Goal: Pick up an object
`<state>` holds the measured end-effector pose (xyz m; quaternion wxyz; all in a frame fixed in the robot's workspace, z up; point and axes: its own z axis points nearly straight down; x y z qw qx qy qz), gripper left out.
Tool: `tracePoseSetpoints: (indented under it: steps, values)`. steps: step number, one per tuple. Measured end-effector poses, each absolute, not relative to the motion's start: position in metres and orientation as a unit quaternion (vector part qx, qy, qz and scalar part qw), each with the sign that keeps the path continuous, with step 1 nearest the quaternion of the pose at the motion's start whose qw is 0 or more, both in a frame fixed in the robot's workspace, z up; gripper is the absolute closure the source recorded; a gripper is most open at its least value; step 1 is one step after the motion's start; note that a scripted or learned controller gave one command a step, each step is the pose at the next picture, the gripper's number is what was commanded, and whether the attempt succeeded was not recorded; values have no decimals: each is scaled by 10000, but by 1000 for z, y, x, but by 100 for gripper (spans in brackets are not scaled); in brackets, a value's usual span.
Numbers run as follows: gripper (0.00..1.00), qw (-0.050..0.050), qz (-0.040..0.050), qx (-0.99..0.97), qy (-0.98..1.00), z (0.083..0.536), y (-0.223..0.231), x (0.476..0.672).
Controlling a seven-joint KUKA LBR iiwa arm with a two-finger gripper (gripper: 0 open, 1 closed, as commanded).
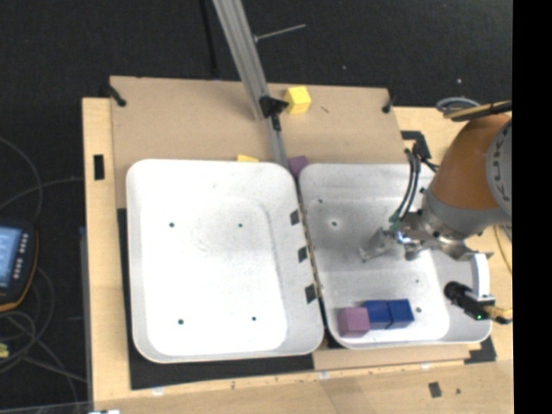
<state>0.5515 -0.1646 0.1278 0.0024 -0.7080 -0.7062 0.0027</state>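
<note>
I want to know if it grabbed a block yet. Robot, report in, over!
Gripper over the middle of the right bin, nothing seen between its fingers. Blue block and purple block sit at the bin's near edge, apart from the gripper. Nothing between them.

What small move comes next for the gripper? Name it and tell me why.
Probably shift toward the near wall of the right bin and descend. The gripper sits over bare floor mid-bin, with nothing seen between its fingers, while the blue block and purple block lie side by side against that wall. The blue one is nearer, so it looks the easier target.
</note>
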Motion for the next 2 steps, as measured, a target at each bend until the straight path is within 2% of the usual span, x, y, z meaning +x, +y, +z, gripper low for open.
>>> tracePoseSetpoints:
  steps: [1,2]
  values:
    - [0,5,9,-7076,-7066,104,-162,527]
    - [0,-29,-10,-7091,-7051,139,-171,533]
